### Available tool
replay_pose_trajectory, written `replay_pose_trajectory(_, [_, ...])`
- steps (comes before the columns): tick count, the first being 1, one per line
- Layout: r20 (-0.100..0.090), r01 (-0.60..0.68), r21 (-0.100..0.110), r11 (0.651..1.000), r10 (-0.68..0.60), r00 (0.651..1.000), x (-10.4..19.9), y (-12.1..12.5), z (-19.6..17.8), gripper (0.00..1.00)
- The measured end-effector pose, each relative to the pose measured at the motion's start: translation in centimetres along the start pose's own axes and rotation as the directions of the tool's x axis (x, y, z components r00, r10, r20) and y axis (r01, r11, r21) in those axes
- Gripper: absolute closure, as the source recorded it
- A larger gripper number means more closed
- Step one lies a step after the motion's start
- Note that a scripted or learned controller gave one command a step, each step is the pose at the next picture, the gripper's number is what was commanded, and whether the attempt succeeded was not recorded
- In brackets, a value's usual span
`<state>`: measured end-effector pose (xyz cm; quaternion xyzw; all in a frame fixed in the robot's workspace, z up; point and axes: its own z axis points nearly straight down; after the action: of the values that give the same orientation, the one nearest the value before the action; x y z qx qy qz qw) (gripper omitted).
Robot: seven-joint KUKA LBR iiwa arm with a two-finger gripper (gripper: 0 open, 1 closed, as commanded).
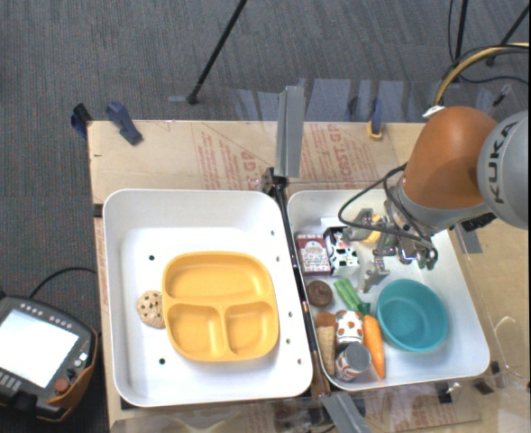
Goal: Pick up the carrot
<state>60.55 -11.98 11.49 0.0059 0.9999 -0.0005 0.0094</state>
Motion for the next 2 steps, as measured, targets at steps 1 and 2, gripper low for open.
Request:
replay_pose_trajectory(1, [0.001,0.031,0.000,1.000,-0.031,1.000,3.2,0.1,0.6,0.00])
replay_pose_trajectory(2, [-0.014,-0.026,-0.001,1.000,0.026,1.000,10.0,-1.1,2.3,0.00])
